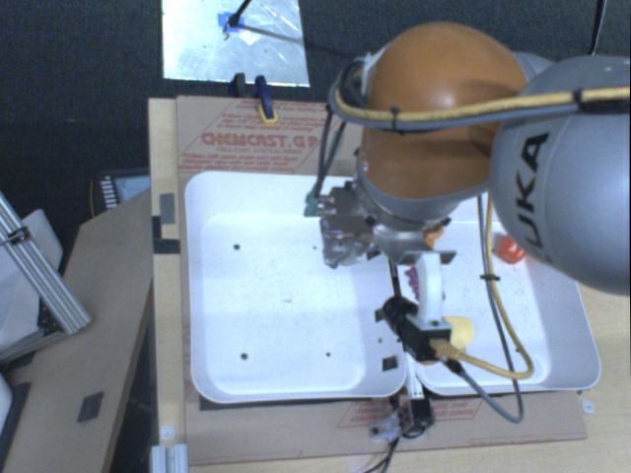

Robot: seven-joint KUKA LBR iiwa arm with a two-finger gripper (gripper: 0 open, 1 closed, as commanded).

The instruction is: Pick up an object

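Gripper [342,233] at frame centre, over right part of left bin [246,304]; open or closed, cannot tell. Small orange object [510,250] in right bin [562,338], frame right, partly behind arm. Likely light, rigid, perhaps slick; take across narrowest width.

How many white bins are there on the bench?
2. The left bin lies in the open. The right bin sits right beside it, partly covered by the arm. No other bin seems to be hidden.
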